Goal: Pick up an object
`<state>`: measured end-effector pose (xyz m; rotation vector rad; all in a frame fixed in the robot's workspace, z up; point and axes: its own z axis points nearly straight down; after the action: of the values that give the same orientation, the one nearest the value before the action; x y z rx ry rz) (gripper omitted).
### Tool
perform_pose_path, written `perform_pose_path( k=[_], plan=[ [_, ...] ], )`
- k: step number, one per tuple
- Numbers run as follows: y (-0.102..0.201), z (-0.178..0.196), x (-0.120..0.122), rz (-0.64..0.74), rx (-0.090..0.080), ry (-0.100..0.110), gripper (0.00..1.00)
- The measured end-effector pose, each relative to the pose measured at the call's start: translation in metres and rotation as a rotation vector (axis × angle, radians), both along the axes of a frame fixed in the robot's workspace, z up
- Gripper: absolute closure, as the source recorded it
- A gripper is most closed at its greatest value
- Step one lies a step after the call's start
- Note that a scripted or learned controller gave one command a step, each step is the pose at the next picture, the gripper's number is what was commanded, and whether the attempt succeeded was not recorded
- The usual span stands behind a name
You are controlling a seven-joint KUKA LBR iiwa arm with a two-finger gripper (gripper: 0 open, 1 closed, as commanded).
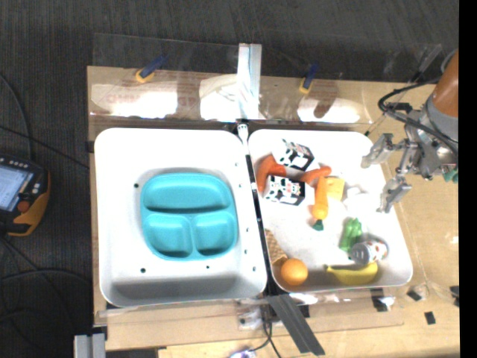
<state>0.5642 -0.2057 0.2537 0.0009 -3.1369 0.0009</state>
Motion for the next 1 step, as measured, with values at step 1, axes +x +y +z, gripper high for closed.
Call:
perform_pose_path(
  k=[1],
  plan=[
    [0.0263, -0.1418, 0.0152, -0.003, -0.002, -0.005, 0.0]
  ],
)
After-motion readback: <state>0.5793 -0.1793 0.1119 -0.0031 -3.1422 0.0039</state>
